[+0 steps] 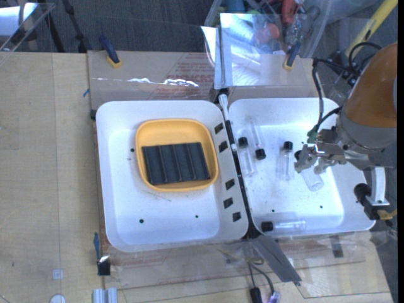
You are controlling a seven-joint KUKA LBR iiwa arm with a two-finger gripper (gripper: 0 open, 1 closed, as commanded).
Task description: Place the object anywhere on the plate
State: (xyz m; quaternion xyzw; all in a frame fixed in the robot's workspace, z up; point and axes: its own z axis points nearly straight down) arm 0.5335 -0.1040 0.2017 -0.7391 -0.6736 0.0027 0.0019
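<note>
A yellow plate (144,135) sits in the left white bin (120,201), with a black ridged block (175,163) lying flat on it. Several clear vials with black caps lie in the right bin (331,212): one (244,156) by the divider, one (285,161) mid-bin, one (286,225) at the front. My gripper (310,160) hangs over the right part of that bin, just above a clear vial (313,181). Nothing visibly sits in its grasp.
A row of black clips (227,166) runs down the divider between the bins. A clear plastic sheet and a box of mixed items (271,8) stand behind the bins. Cables (328,115) trail by the wrist.
</note>
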